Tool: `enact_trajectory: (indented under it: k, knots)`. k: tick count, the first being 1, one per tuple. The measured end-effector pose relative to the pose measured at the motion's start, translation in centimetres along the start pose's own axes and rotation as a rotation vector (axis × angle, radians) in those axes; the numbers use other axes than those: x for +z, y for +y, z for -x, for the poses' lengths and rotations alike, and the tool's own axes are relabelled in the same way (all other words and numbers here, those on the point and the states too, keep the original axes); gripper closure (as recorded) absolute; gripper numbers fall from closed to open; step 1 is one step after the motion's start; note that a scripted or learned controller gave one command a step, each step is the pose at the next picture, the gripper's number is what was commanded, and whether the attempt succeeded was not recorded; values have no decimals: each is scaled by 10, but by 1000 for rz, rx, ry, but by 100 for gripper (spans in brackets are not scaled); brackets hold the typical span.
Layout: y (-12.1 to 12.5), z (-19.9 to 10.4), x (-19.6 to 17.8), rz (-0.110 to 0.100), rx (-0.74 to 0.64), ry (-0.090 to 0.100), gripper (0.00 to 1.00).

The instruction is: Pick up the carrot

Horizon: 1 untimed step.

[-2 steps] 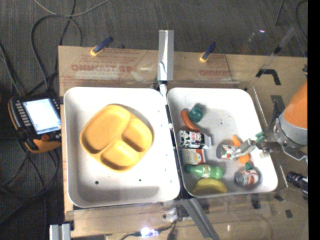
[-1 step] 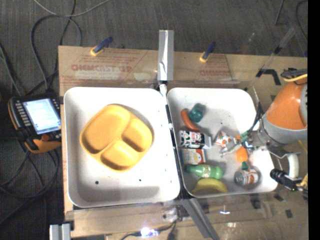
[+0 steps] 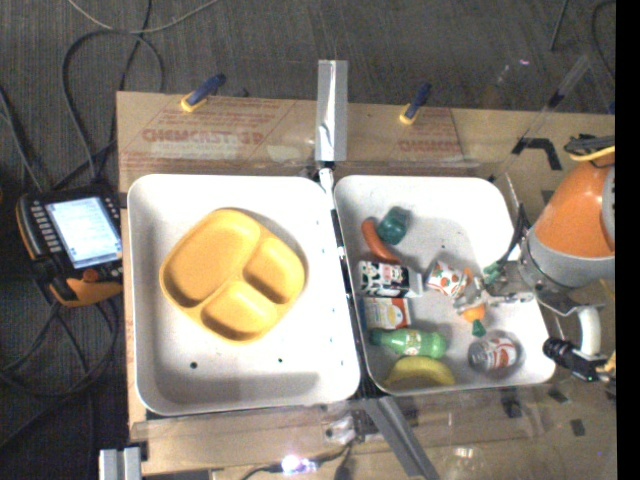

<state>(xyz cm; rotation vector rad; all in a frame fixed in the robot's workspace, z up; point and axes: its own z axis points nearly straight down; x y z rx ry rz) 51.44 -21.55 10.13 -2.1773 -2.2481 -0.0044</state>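
A: Looking into the right bin (image 3: pixel 440 190), where is the carrot (image 3: pixel 473 315)?

B: Toward three o'clock, a small orange piece on the bin floor, right under the pincer (image 3: pixel 487 290). Whether the pincer is wide, narrow, or gripping it, I cannot tell; the tips are a blur there.

A: What crowds it?

B: A white and red packet (image 3: pixel 447 279) sits just beside it at nine o'clock. A tin can (image 3: pixel 493 352) lies near at five o'clock. Further toward nine o'clock are a black and white carton (image 3: pixel 382 278) and an orange-labelled box (image 3: pixel 387 313), with a green bottle (image 3: pixel 409 342) and a banana (image 3: pixel 420 370) along the six o'clock side.

A: And the other bin?

B: The left bin (image 3: pixel 150 268) holds a yellow divided plate (image 3: pixel 233 273), well apart.
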Motion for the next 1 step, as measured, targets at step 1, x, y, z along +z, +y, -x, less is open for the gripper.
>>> enact_trajectory:
  k: [1]
  knots:
    - [25,-62,-102,2,152,-11,100]
